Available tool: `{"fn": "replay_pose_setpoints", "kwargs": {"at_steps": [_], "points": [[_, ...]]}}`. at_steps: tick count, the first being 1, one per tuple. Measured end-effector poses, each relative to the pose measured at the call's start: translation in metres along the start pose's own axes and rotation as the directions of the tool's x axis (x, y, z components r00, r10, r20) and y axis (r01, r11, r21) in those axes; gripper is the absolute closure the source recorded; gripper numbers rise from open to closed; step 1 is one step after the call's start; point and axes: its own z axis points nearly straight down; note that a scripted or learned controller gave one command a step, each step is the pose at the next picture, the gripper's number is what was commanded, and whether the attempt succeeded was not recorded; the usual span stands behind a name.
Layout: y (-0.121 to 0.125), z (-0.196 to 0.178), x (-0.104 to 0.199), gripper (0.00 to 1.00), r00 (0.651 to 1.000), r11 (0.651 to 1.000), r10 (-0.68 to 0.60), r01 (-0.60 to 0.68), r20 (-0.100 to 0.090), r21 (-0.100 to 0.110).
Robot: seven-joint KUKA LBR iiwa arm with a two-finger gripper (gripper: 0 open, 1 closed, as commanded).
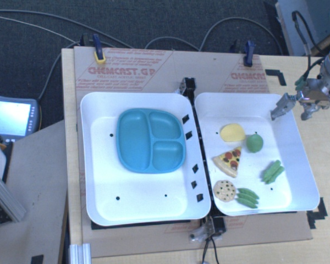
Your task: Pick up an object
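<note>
Hovering at the right bin's (297,147) 1 o'clock corner, jaws spread wide, holding nothing. Pizza slice (229,162) at bin centre, blue tray (151,141) in left bin (99,147).

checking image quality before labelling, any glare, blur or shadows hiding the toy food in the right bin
Camera view: even, soft lighting; the glossy right white bin shows only mild sheen, no glare over the toys. The yellow lemon-shaped toy, green round toy and pizza slice toy are slightly soft but readable, with faint shadows. The gripper at the bin's upper right edge looks blurred.
</note>
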Motion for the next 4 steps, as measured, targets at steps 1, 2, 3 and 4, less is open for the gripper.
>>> {"fn": "replay_pose_setpoints", "kwargs": {"at_steps": [1,2,3,4], "points": [[0.003,-0.008,0.001,0.00,1.000,1.000,-0.004,0.004,0.003,-0.014],[-0.003,0.036,-0.001,0.00,1.000,1.000,-0.003,0.003,0.002,-0.010],[-0.005,0.094,0.008,0.00,1.000,1.000,-0.003,0.003,0.001,-0.008],[0.005,0.149,0.005,0.00,1.000,1.000,-0.004,0.004,0.002,-0.010]]}}
